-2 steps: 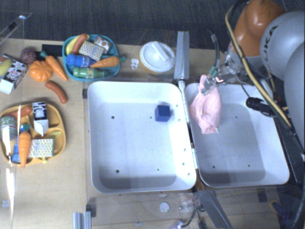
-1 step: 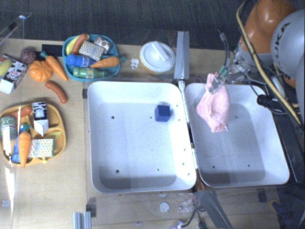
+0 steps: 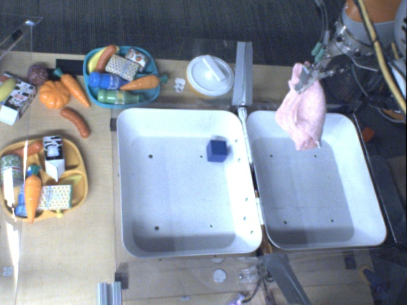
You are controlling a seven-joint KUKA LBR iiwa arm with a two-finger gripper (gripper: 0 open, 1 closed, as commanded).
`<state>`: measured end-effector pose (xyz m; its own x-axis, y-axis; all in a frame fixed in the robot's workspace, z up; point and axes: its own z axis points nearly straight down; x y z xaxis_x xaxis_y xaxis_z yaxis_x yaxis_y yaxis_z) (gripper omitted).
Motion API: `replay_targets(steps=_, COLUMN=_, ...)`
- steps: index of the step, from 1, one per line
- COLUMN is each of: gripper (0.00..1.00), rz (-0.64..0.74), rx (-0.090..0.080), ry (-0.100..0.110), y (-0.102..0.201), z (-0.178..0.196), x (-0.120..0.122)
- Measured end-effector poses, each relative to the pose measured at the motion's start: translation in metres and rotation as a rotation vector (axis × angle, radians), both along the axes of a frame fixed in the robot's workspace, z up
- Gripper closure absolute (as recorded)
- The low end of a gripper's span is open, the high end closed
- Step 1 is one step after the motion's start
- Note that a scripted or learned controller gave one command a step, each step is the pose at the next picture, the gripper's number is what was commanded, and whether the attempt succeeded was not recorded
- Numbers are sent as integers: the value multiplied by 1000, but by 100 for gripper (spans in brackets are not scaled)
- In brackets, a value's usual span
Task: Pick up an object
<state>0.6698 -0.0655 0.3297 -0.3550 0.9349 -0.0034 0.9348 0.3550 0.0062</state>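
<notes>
While clamped shut on pink cloth [image 3: 301, 115], end effector [image 3: 310, 70] hangs above right bin [image 3: 369, 189], far rim. Cloth dangling clear of bin floor: pick judged essentially done; secure hold unconfirmed. Blue cube [image 3: 217, 150] untouched in left bin [image 3: 137, 189].

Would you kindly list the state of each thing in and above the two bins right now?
pink cloth: lifted, hanging limp from the gripper above the right bin
gripper: shut on the cloth's top edge
blue block: resting on the left bin's floor, untouched
left bin: holds the block
right bin: beneath the hanging cloth
</notes>
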Motion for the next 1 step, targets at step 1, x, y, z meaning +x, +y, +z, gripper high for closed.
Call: replay_targets(steps=1, gripper=100, rz=336, rx=0, ry=4, y=27, z=-121, x=0)
